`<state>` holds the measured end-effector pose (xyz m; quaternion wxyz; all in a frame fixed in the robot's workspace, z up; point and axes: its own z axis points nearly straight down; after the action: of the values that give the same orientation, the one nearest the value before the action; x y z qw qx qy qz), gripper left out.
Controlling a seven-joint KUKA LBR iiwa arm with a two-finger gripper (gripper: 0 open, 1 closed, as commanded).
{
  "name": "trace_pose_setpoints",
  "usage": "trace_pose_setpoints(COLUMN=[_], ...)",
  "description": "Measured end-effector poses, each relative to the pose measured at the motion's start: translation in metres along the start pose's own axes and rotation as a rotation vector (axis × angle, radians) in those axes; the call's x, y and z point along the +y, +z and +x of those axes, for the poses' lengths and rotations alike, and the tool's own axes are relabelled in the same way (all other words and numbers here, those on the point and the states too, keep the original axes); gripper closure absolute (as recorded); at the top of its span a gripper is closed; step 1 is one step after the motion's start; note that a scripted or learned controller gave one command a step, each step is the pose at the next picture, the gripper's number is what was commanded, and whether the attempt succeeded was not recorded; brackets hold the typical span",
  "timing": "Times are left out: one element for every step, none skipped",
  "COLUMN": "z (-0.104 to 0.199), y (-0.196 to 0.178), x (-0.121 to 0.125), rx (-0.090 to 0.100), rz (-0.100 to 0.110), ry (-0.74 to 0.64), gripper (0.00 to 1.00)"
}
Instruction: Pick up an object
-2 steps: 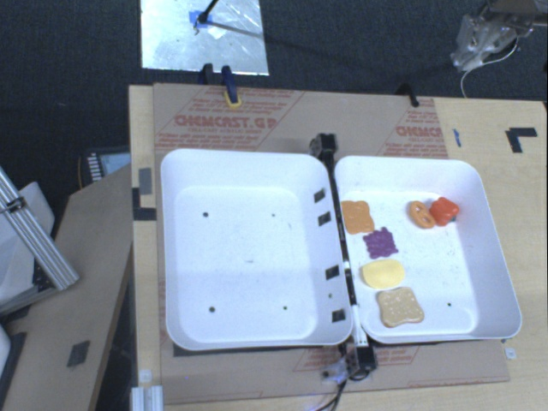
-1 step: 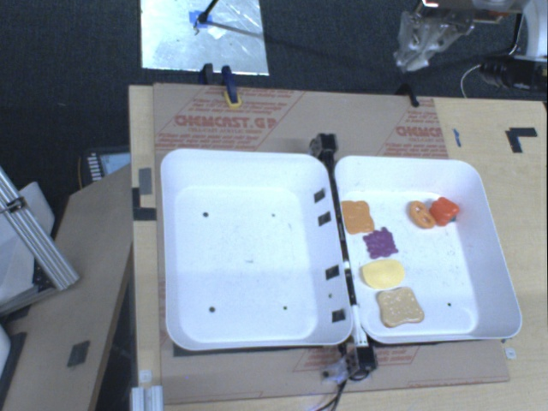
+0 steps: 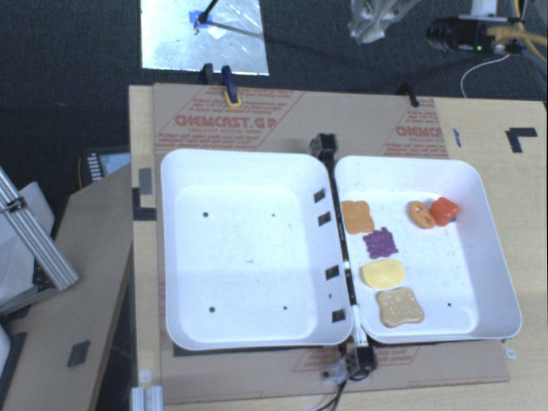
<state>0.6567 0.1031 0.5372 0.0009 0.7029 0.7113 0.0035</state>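
Orange flat piece, purple piece, yellow oval and tan toast-like slice: candidate objects, set in a column along the left side of the right bin, near the divide between the bins, each apart from its neighbour or nearly so. Further candidates toward the far wall of the same bin: orange ring-like piece touching or just beside a red piece. All six lying flat on the bin floor, none lifted.

Left bin alongside, sharing the middle edge. Both bins resting on a printed cardboard sheet on the table.

Gripper high at the far edge of the view, beyond the table and well apart from every object, blurred. Released or clenched: cannot tell. Nothing visible in its grasp.

Progress, as judged: pick not yet begun. Left to do: choice of one object, travel over the right bin, descent, closure, lift. Likely easiest targets: the separated pieces in the column. Likely hardest: the orange and red pair, given their closeness to each other.
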Motion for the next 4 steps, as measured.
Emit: trace_pose_setpoints(z=[0.095,0.134,0.11,0.132], y=[0.033,0.024,0.3,0.149], x=[0.012,0.012,0.002,0.0], rx=[0.0,-0.001,-0.008,0.003], rz=[0.008,0.004,0.021,-0.011], ry=[-0.001,0.004,0.012,0.006], gripper=[1.0,1.0,1.0,1.0])
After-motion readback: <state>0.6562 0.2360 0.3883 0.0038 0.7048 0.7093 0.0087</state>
